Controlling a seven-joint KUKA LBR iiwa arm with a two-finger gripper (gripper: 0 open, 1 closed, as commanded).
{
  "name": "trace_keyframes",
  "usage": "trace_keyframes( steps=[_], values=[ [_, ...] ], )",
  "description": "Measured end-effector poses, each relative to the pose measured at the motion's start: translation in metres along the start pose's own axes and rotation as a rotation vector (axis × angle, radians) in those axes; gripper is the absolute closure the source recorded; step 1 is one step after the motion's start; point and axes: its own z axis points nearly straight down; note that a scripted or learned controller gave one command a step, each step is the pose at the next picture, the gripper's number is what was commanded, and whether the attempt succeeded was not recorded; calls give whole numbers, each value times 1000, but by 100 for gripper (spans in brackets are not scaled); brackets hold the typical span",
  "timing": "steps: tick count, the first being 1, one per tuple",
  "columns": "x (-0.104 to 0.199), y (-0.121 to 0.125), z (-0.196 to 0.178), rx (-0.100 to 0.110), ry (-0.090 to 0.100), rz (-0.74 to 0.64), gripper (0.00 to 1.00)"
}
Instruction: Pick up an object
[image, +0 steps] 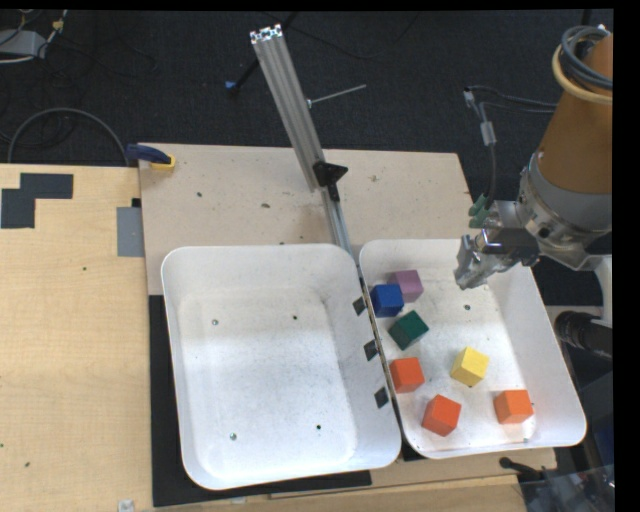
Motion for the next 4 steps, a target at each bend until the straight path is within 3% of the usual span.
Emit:
trace_keyframes(
  steps=[4],
  values=[
    [5, 2, -32, 20, -1, -64, 100]
  ],
)
